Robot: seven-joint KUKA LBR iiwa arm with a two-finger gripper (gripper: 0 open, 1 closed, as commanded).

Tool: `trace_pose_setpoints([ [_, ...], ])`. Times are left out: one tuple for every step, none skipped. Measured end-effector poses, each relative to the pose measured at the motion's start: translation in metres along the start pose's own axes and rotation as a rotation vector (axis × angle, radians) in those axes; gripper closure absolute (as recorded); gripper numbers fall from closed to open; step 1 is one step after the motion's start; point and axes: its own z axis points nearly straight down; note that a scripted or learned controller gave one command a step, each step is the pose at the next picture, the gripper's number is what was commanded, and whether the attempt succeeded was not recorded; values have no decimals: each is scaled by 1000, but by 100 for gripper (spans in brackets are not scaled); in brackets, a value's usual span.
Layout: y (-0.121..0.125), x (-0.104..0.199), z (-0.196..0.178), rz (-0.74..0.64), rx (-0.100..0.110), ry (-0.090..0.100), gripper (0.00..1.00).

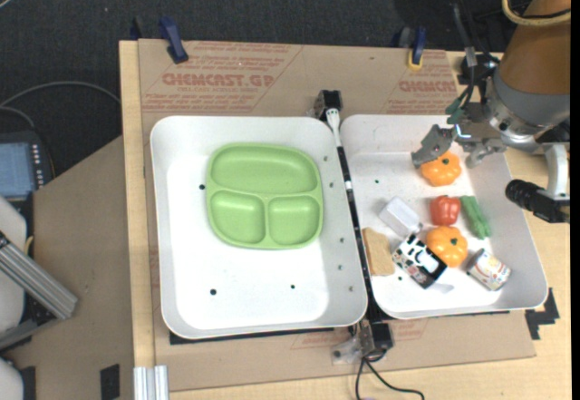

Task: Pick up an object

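The right bin [390,142] holds several small items. An orange pumpkin-like toy [440,171] lies near its far side. A red pepper [445,209] and a green vegetable [474,215] lie just in front of it. Closer to the front are a second orange toy [449,245], a black-and-white item [418,261], a small can [489,270], a white packet [398,212] and a tan slice [377,252]. My gripper [435,146] hangs right above the far orange toy, at or just over its top. Nothing is seen lifted.
The left bin [181,235] bears a green divided plate [265,195]. A black rail [343,173] runs between the bins. The arm's grey and orange wrist [535,72] stands over the right bin's far right corner. Blue clamps [172,38] hold the board's far edge.
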Motion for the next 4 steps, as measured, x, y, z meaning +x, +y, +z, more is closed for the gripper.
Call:
trace_pose_setpoints([
  [-60, 58, 29, -3, 8, 3, 0],
  [-56, 54, 17, 1, -3, -1, 100],
  [-92, 102, 46, -4, 7, 2, 100],
  [-43, 80, -10, -1, -9, -3, 100],
])
